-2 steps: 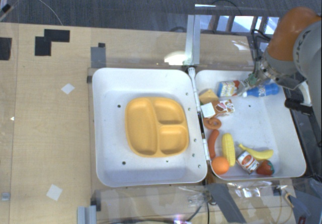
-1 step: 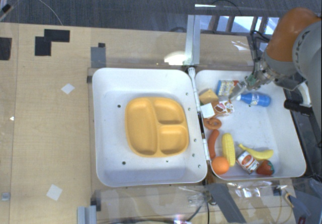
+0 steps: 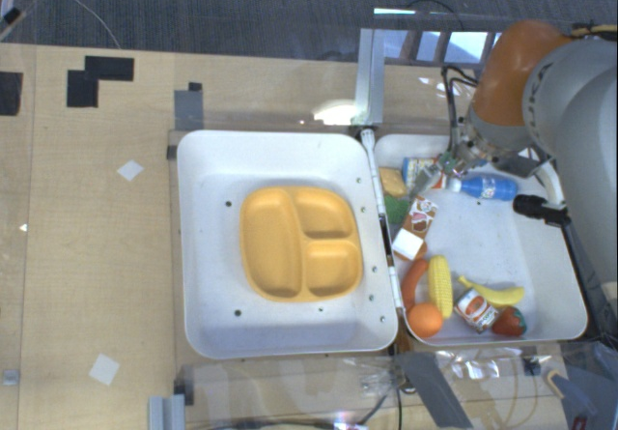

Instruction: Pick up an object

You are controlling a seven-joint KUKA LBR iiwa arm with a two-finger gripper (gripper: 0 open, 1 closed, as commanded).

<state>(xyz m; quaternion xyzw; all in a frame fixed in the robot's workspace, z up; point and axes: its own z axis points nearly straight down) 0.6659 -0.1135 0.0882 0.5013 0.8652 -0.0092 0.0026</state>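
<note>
- The gripper (image 3: 446, 167), dark metal under the arm's orange band, hangs low over the far end of the right bin (image 3: 541, 269); whether it is open or closed cannot be told.
- Just beside it lie a green-labelled packet (image 3: 417, 170) and a blue plastic bottle (image 3: 488, 188) on its side.
- Nearer the bin's middle sit a brown-and-white carton (image 3: 421, 216) and a small white block (image 3: 408, 244).
- Along the near end lie a ribbed yellow corn cob (image 3: 439, 285), a carrot (image 3: 414, 280), a round orange (image 3: 425, 321), a curved banana (image 3: 492, 292), a small can (image 3: 473, 310) and a strawberry (image 3: 510, 322).
- The left bin (image 3: 208, 254) holds a smooth yellow divided tray (image 3: 299, 243).
- Both bins rest on a pale wooden worktop (image 3: 87, 264).
</note>
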